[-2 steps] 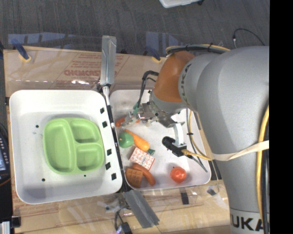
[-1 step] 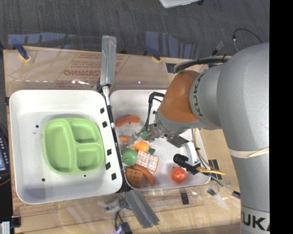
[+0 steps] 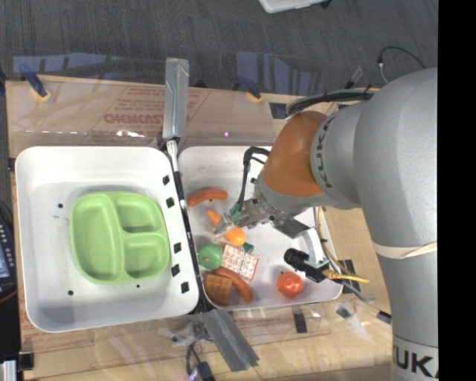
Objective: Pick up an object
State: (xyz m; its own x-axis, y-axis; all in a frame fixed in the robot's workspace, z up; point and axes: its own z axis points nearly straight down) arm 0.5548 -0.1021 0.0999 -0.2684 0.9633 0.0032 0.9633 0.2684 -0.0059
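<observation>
The arm (image 3: 372,156) covers the right bin's (image 3: 195,160) far right corner and wall. The claw (image 3: 236,222) is small and cluttered, too fine to read its grip. A white object (image 3: 294,4) is cut off by the top edge, and the bench's (image 3: 89,104) left end runs out of view.

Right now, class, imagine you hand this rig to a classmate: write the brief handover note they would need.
Gripper: low in the right bin, just above the orange toy; finger state unclear, nothing seen held.
Things: sausage, green ball, patterned packet, waffle and tomato all lie in the right bin. The green divided tray sits in the left bin.
Done: approach only.
Left: grasp an object and lift it.
</observation>
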